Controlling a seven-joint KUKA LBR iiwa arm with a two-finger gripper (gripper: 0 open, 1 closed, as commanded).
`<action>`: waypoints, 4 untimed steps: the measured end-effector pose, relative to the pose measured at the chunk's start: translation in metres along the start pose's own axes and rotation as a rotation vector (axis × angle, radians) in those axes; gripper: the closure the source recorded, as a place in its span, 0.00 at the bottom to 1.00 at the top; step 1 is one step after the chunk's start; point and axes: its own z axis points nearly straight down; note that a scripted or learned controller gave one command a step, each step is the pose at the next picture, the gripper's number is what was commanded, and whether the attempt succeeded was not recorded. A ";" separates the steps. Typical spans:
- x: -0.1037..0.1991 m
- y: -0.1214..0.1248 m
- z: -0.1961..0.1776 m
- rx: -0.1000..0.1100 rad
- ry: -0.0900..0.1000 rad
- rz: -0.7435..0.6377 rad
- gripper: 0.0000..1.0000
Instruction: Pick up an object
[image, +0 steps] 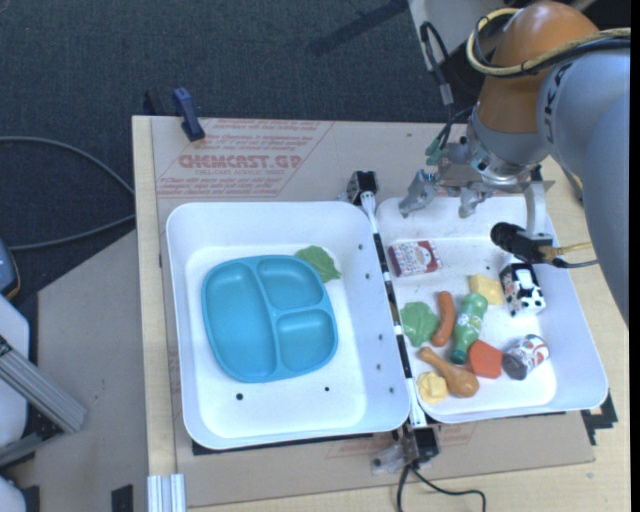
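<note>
We are hovering the gripper (440, 200), fingers spread and holding nothing, above the far edge of the right bin (585, 345). Next we judge it must descend onto the red-and-white packet (414, 258) just below.

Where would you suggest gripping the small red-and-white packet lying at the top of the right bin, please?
The red-and-white packet lies flat with bare floor of the right bin around it. Probably best to come straight down from above and close across its shorter, top-to-bottom span, near the middle. The gripper hangs above the bin's far edge, close by.
</note>
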 end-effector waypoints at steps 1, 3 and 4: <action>-0.031 0.001 0.099 -0.002 0.000 0.002 0.00; -0.033 -0.100 0.101 0.003 0.002 0.002 0.00; -0.032 -0.099 0.091 0.000 0.001 0.003 1.00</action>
